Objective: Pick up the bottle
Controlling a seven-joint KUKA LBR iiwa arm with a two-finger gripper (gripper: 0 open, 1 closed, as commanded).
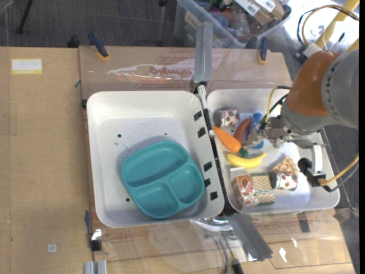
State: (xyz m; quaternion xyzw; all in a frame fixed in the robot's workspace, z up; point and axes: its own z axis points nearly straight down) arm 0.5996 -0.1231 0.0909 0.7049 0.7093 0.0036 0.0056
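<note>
Two white bins sit on a tan wooden bench (40, 153); a clear storage tub of clutter (234, 7) stands beyond its far edge. The left bin (102, 119) holds a teal divided plate (162, 178). In the right bin (325, 196), the gripper (256, 137), its state impossible to tell, hangs over a blue-capped bottle (256, 121) near the far left corner, beside a carrot (227, 140) and banana (246, 160).

The bench (40, 153) is showing a pale, matt wood-like surface. Both white bins (102, 130) are looking like smooth plastic with a soft sheen, and the teal divided plate (162, 178) is looking like smooth, matt plastic. The banana (246, 160) and carrot (227, 138) are appearing as glossy plastic. The small carton (252, 189) is showing printed cardboard. The arm's orange band (308, 93) is catching light, smooth and slightly glossy, beside matt grey casing (342, 90). The gripper (259, 135) is looking like dull metal.
</note>
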